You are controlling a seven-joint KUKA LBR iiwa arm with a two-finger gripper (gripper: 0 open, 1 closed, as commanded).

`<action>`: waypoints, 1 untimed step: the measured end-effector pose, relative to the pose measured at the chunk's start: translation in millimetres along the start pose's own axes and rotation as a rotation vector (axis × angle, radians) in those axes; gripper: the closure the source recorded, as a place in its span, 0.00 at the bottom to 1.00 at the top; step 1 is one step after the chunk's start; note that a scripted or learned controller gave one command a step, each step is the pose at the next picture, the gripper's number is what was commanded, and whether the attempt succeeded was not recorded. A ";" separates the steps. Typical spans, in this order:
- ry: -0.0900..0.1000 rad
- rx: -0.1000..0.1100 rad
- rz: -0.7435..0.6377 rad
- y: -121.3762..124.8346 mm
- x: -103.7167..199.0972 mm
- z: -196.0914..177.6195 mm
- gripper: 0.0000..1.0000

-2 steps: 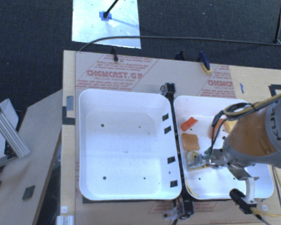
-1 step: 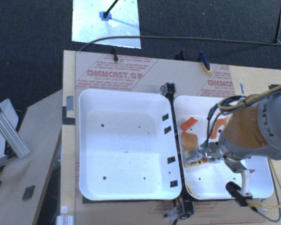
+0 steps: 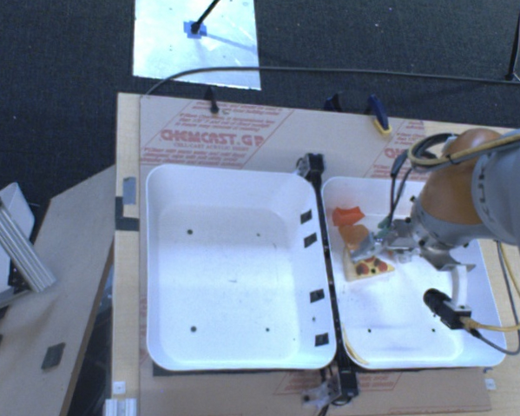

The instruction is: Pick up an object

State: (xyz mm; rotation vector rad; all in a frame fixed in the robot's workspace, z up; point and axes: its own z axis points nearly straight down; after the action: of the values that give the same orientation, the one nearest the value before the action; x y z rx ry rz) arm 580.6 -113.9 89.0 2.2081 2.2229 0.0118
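In the right bin [image 3: 409, 341] lie an orange piece [image 3: 347, 215] near the far left corner and, just nearer, a pale flat object with red and yellow marks [image 3: 367, 267]. A tan lump [image 3: 356, 236] sits between them. My gripper [image 3: 373, 245] is low in the right bin, reaching in from the right, its tip right at the tan lump and the upper edge of the pale object. The arm's wrist hides part of the bin behind it.
The left bin [image 3: 231, 271] stands beside the right one, with a black clip strip [image 3: 319, 267] along the shared wall. A yellow cable [image 3: 488, 332] and black plug [image 3: 441, 310] hang from the arm over the right bin's near right.
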 end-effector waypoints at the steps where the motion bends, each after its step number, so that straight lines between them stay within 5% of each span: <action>1: -0.003 0.001 0.002 26.8 22.8 0.1 0.00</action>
State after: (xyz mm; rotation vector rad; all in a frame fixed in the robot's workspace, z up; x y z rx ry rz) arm 607.3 -91.0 89.2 2.2090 2.2205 0.0077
